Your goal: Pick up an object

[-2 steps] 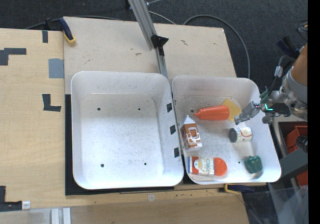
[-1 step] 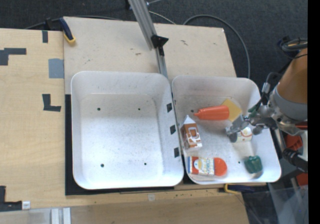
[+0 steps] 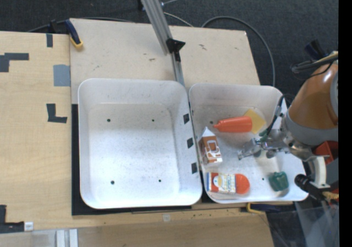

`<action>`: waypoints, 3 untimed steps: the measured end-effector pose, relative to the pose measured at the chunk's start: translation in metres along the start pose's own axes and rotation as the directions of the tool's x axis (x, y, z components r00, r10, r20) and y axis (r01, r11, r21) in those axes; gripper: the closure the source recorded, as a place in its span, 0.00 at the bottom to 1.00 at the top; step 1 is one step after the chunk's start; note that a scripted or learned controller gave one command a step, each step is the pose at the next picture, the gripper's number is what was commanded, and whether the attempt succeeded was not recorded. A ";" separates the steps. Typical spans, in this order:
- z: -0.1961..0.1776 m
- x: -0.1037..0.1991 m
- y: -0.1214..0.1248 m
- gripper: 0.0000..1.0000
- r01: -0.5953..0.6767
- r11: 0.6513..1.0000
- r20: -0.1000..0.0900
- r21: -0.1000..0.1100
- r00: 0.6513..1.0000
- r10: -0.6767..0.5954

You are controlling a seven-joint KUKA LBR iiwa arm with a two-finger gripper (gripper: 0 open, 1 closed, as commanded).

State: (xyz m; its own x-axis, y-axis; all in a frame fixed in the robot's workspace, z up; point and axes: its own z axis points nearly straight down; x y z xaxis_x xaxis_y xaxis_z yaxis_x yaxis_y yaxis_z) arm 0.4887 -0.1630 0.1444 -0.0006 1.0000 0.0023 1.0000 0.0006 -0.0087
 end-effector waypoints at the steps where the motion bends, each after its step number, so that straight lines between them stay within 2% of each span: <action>1: 0.054 0.001 -0.001 0.00 0.000 1.000 0.000 -0.002 1.000 0.000; 2: 0.041 0.001 0.000 1.00 0.001 1.000 0.001 -0.005 1.000 -0.001; 3: -0.002 0.005 0.004 1.00 0.001 1.000 0.003 -0.011 1.000 -0.001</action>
State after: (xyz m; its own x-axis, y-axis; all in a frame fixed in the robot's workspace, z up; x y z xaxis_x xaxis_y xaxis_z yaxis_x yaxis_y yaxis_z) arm 0.4924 -0.1575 0.1461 -0.0019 1.0000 -0.0008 1.0000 0.0019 0.0025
